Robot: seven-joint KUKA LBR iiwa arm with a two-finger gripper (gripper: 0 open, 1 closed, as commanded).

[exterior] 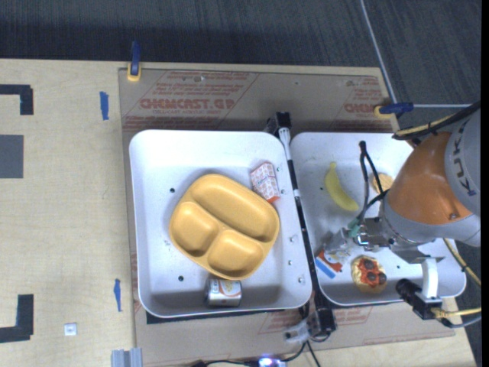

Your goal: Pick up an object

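Note:
My gripper [350, 238] hangs low over the right bin [306, 205], at the end of the grey arm with its orange band [428, 186]. It sits just above a red, white and blue packet [328, 263] and left of a round red and orange object [368, 274]. A yellow banana [340, 189] lies further back in the same bin. A yellowish object [380, 182] peeks out from behind the arm, mostly hidden.
The left bin [149, 205] holds a yellow three-section plate [223, 225], a small red and white carton [264, 180] at its back right, and a can [225, 290] by the front wall. A cable [365, 167] arcs over the right bin.

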